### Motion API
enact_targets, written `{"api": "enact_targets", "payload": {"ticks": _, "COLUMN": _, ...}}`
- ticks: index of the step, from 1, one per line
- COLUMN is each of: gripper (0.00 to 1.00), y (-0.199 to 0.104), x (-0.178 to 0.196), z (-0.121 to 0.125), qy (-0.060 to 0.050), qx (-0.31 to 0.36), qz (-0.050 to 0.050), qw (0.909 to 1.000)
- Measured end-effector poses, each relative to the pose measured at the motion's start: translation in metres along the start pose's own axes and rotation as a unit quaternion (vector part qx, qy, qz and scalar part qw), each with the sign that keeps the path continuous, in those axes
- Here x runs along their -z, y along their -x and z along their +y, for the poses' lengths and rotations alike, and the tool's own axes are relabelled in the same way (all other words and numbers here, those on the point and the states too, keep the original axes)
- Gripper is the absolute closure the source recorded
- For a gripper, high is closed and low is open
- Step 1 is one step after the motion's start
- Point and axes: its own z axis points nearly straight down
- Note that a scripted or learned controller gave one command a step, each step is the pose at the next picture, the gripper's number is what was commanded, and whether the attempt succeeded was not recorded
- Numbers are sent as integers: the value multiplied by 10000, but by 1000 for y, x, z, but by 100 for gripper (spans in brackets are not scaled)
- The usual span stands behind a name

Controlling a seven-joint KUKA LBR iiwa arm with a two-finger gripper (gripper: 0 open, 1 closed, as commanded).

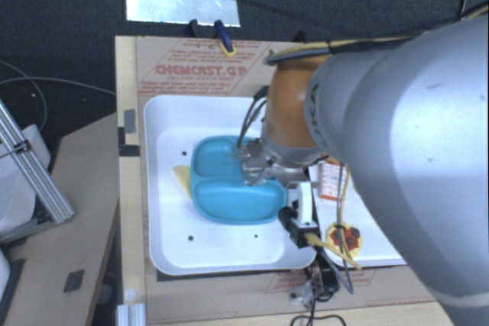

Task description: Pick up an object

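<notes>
Arm: big grey link, crowding 3 o'clock, reaching in.
Pincer: over blue dish, can't tell its state.
Bin: dish sits center, reachable.

A: What does the arm hide?

B: Most of the right bin, and the right side of the blue dish in the left bin. The arm itself runs off the right edge.

A: And the gripper?

B: Its tip sits against the dish, under the wrist (too cramped to make out).

A: The yellow thing?

B: Tucked partly beneath the dish; I can't tell what it is.
</notes>
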Motion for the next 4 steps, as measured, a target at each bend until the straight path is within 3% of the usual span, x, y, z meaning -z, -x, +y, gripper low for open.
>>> {"api": "enact_targets", "payload": {"ticks": 1, "gripper": 100, "y": -55, "x": 164, "z": -62, "qy": 67, "qx": 65, "qz": 51, "qw": 9999}}
{"api": "enact_targets", "payload": {"ticks": 3, "gripper": 100, "y": -51, "x": 176, "z": -60, "qy": 29, "qx": 76, "qz": 19, "qw": 10000}}
{"api": "enact_targets", "payload": {"ticks": 4, "gripper": 100, "y": -75, "x": 362, "z": -13, "qy": 112, "qx": 38, "qz": 45, "qw": 9999}}
